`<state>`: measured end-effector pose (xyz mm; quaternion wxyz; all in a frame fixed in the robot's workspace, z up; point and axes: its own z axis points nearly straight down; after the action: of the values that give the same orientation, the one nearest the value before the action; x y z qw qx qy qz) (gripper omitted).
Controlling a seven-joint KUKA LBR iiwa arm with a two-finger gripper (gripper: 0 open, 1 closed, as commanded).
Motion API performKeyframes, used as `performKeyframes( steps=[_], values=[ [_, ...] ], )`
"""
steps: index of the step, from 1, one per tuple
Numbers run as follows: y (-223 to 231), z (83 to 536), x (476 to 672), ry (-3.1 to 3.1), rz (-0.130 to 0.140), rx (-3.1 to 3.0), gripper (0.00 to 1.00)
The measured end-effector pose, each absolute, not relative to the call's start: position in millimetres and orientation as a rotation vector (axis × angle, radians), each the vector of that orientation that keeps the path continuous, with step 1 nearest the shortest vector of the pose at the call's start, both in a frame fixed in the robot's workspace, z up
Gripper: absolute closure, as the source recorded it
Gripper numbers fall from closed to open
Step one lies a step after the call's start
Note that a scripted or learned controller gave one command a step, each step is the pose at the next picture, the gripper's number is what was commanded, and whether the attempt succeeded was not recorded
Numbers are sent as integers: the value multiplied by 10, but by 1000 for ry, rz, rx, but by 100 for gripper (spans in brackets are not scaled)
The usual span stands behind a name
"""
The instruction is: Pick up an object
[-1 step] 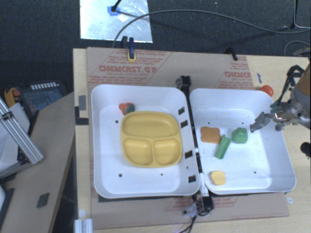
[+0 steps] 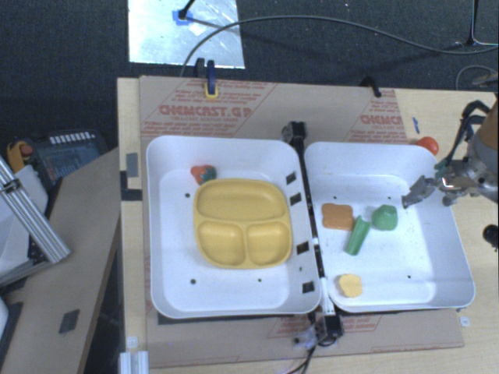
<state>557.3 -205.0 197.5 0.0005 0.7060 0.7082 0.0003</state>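
In the right bin (image 2: 437,287) lie an orange flat piece (image 2: 337,216), a green cylinder (image 2: 358,235), a round green object (image 2: 384,217) and a small yellow piece (image 2: 350,285). My gripper (image 2: 419,191) reaches in over the bin's right rim. It hangs just right of and above the round green object, and nothing is seen in it. In the left bin (image 2: 175,287) a yellow divided plate (image 2: 241,222) takes up the middle. A small red and green object (image 2: 203,174) sits at the plate's far left corner.
A black divider with clips (image 2: 306,209) runs between the two bins. An orange ball (image 2: 427,143) rests outside the right bin at its far right corner. Cables and a blue and yellow clamp (image 2: 210,76) lie beyond the bins.
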Motion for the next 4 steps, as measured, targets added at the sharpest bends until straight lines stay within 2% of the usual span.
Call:
performKeyframes(
  steps=[2,3,4],
  values=[
    [-2025,856,5640,2225,-2,2221,0],
    [-2035,994,5660,2220,3,2217,100],
    [-1995,1437,5684,2223,4,2213,100]
  ],
)
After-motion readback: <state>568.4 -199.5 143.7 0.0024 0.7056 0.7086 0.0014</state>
